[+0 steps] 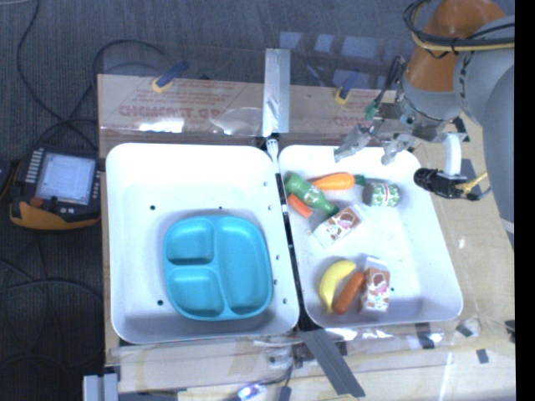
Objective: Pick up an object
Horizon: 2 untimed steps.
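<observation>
Toy carrot (334,182) flat in right bin (435,249)

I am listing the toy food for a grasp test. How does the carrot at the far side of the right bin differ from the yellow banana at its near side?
The carrot is orange with a green tip; the banana is plain yellow. The carrot is slim and straight, the banana thicker and curved. The carrot lies crosswise near the green bottle; the banana lies beside a red-orange sausage-shaped piece. Both lie flat in the right bin.

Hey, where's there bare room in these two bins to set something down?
Left bin: bare floor rings the blue tray, widest along its top. Right bin: bare strip down its right side, past the can. Crowded near the divider: carrot, bottle, banana.
</observation>
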### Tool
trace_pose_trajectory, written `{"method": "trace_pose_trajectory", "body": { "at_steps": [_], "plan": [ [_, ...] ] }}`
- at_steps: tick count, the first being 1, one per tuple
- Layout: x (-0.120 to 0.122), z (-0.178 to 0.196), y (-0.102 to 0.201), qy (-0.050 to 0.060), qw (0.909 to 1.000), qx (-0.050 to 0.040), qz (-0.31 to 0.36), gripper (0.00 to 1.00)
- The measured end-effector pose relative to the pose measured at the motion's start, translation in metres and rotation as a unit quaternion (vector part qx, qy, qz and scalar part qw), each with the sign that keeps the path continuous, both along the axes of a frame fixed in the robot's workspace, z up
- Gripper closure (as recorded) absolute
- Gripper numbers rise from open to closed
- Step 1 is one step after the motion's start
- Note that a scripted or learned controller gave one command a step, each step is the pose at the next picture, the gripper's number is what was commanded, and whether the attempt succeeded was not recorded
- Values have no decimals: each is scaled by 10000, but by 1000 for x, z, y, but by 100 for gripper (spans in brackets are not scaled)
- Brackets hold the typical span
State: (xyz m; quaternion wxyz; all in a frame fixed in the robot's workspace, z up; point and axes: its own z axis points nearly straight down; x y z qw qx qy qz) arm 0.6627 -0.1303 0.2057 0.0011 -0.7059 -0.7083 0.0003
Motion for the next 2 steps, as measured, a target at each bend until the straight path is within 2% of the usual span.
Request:
{"method": "trace_pose_trajectory", "body": {
  "at_steps": [1, 2],
  "plan": [
    [-29, 7, -17, -1, 9998, 3, -196, 0],
    [-32, -51, -75, 2, 9978, -18, 670, 0]
  ]
}}
